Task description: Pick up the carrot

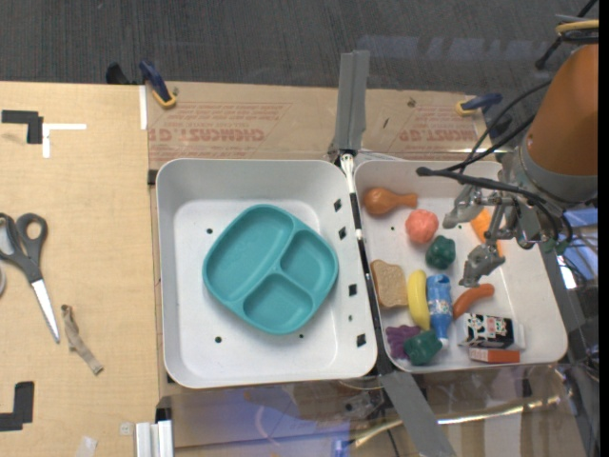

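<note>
My fingers (482, 255) hang spread, gripping nothing, over the right bin (542, 284) (toy food below); the carrot (473, 299) lies just beneath them.

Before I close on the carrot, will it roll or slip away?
The carrot looks like a smooth, tapered plastic toy, so it may well slip out of a pinch near its thin end. It lies tilted on the flat floor of the right bin, so a nudge could roll it toward the milk carton. It is probably stiff and light. The hand hovers just above it.
</note>
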`<state>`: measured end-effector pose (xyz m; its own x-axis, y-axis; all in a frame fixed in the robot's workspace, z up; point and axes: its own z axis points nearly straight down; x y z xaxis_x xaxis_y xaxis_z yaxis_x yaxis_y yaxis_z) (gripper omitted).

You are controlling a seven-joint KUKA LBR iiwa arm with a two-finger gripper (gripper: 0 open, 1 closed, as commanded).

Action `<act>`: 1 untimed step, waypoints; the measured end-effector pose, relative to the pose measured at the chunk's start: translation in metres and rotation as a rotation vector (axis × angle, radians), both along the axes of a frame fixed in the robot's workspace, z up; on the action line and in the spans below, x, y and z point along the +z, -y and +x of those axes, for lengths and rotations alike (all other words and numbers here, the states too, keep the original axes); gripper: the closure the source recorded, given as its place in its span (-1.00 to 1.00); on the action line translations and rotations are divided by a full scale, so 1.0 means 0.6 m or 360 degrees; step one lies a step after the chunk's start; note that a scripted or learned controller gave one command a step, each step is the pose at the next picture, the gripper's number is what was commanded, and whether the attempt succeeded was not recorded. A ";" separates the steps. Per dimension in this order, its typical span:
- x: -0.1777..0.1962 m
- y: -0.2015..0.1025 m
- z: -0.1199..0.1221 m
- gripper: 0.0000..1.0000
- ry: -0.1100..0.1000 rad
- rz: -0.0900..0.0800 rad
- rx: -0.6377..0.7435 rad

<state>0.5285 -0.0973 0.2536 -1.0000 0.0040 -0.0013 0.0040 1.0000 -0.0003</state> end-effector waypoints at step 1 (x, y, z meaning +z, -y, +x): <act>0.014 0.124 0.038 -1.00 0.0006 -0.0001 -0.0292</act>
<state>0.5515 -0.1715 0.2622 -0.9824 0.1866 -0.0048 0.1866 0.9824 -0.0007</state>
